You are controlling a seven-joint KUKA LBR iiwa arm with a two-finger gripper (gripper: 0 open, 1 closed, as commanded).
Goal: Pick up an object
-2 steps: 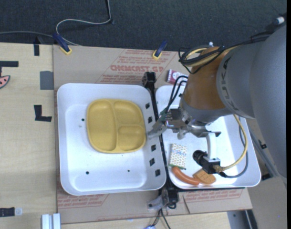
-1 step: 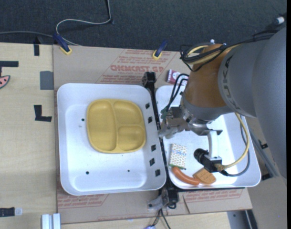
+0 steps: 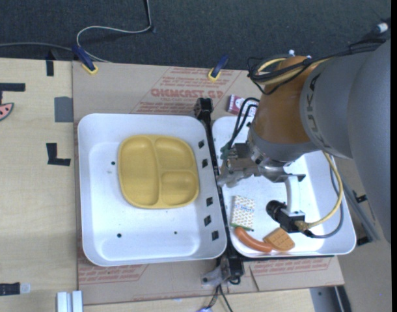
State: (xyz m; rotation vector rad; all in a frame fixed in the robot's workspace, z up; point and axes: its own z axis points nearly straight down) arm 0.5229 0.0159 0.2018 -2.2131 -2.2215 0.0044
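A yellow divided plate (image 3: 158, 171) lies flat in the left bin (image 3: 101, 239). In the right bin (image 3: 342, 239), near its front edge, lie a white patterned packet (image 3: 243, 212), an orange-red carrot-like toy (image 3: 249, 240) and an orange wedge (image 3: 282, 241). My gripper (image 3: 233, 168) hangs low over the right bin's left side, close to the divider between the bins and just behind the packet. The bulky grey and orange arm hides most of the right bin's floor.
A small red and white item (image 3: 235, 103) lies on the cardboard behind the right bin. Black clips (image 3: 209, 201) line the divider. A black fitting with a yellow cable (image 3: 281, 214) hangs from the arm over the right bin.
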